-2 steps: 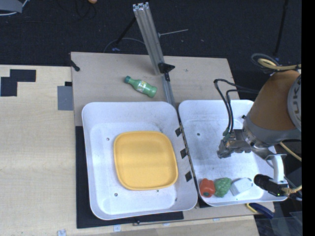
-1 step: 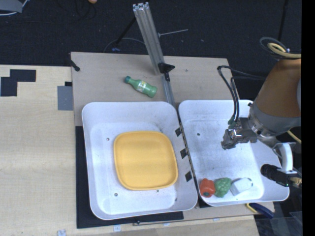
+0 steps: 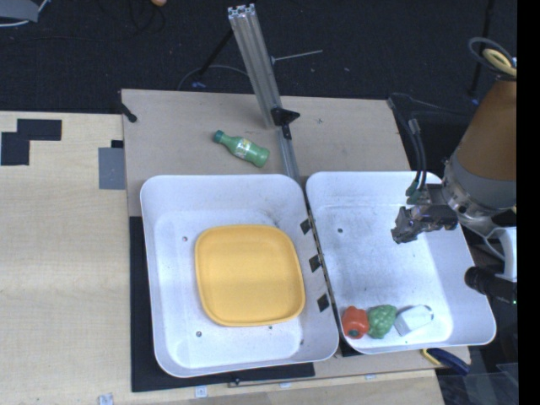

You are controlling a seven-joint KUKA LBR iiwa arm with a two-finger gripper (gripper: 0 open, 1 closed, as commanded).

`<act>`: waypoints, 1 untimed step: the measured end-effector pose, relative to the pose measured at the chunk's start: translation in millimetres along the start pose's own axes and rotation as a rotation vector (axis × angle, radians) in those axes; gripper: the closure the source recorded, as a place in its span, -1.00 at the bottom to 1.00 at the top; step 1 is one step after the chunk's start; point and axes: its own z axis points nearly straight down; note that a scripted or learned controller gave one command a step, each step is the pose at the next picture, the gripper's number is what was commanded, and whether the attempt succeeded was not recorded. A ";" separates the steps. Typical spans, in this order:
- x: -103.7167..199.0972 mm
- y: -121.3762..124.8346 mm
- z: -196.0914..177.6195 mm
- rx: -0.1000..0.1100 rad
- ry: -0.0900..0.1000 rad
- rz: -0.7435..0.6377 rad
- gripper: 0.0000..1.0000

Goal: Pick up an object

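The tool [image 3: 411,226] hangs over the right bin [image 3: 371,260], in its upper right part, with the grey arm [image 3: 485,154] and its orange band just behind it toward the bin's far right rim. It is dark and small in the view, and whether it is open or closed cannot be told; nothing can be seen held in it, and it looks to be above bare white floor rather than touching any object.

The things to pick lie together at the right bin's near edge, well apart from the tool: a red pepper [image 3: 354,321] nearest the divider between the bins, a green bumpy object [image 3: 382,320] touching it on the side away from the divider, and a white object [image 3: 414,319] just beside that, toward the bin's near right corner.

The left bin [image 3: 169,218], touching the right bin along that divider, holds a yellow square plate [image 3: 249,274] lying flat near its middle.

Beyond the bins, on the tan surface [image 3: 337,133], a green bottle [image 3: 242,148] lies on its side behind the left bin's far rim. A metal rail [image 3: 257,62] slants up from near the divider's far end. Dark floor with loose cables lies beyond the surface.
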 end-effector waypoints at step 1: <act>42.1 2.8 16.9 0.005 0.001 -0.003 1.00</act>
